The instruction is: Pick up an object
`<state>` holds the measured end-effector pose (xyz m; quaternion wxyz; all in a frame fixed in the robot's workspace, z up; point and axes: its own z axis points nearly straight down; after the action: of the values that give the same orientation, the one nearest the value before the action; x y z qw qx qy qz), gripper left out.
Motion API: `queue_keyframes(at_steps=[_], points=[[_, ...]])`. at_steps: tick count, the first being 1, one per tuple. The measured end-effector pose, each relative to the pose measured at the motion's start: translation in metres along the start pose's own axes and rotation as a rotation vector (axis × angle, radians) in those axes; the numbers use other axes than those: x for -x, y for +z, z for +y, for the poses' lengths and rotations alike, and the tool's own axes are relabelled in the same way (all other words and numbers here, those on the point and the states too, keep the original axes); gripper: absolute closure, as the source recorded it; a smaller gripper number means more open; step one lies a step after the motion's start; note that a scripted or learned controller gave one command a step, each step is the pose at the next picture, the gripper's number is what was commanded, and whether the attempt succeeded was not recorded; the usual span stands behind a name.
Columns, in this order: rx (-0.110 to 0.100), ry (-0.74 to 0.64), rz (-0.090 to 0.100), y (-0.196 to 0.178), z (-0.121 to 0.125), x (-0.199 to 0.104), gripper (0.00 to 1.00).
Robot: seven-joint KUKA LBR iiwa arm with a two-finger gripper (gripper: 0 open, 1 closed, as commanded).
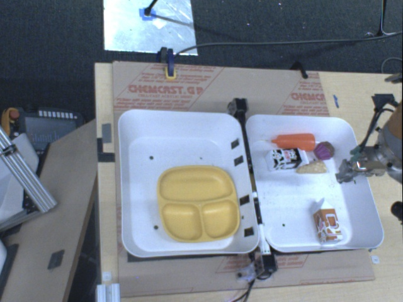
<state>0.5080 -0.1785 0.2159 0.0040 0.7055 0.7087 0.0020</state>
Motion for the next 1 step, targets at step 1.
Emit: queue_keyframes(at_steps=[1], points=[[-0.003,0.000,0.001,-0.0302,0.0018,0.0004,1.00]])
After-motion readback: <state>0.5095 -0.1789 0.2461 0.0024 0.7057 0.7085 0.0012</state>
